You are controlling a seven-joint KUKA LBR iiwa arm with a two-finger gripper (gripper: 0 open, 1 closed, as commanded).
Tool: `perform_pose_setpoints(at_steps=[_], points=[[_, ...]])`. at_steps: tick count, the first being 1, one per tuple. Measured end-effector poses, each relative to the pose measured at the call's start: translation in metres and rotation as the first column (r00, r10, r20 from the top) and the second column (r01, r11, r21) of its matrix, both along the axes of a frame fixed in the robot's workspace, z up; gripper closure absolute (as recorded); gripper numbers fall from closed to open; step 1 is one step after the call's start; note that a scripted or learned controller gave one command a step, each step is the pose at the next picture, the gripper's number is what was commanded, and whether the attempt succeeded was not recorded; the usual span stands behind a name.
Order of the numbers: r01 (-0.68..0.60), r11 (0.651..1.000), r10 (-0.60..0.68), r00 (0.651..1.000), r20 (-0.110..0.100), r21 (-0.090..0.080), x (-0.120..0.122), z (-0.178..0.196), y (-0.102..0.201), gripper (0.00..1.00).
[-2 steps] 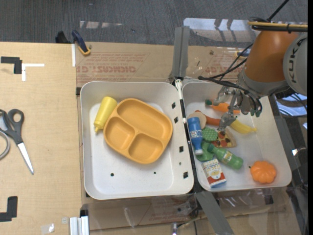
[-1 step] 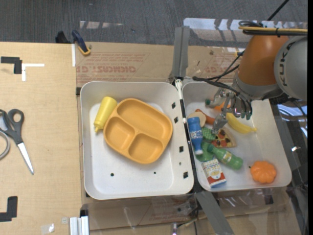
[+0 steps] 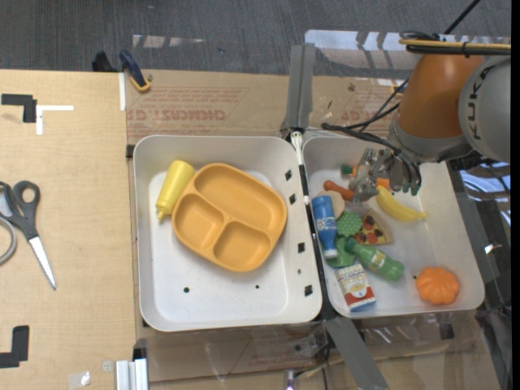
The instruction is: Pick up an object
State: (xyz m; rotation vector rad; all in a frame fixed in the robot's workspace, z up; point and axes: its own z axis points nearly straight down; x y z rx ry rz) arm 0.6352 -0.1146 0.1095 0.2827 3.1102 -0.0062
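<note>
My gripper (image 3: 382, 179) hangs low in the back of the right bin (image 3: 455, 218), under the orange wrist band. Just left of it lies an orange carrot-like piece (image 3: 337, 188), and a yellow banana (image 3: 400, 207) lies right below it. Further forward in this bin are a blue can (image 3: 322, 215), a green knobbly toy (image 3: 351, 222), a pizza slice (image 3: 374, 231), a green bottle (image 3: 379, 262), a small carton (image 3: 356, 288) and an orange pumpkin (image 3: 438, 286). I see nothing lifted off the bin floor.
The left bin (image 3: 162, 299) holds a yellow divided plate (image 3: 230, 216) and a yellow squeeze bottle (image 3: 174, 187). Scissors (image 3: 29, 227) lie on the wooden bench at far left. A blue clamp (image 3: 134, 70) sits behind the bins. Cables trail behind the arm.
</note>
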Motion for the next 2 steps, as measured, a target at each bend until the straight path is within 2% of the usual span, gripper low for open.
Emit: perform_pose_setpoints(at_steps=[1,2], points=[[0.203,0.979,-0.203,0.979,-0.013,0.005,-0.015,0.156,-0.038,1.00],[0.445,0.895,-0.445,0.895,-0.018,0.005,-0.006,0.127,0.015,1.00]])
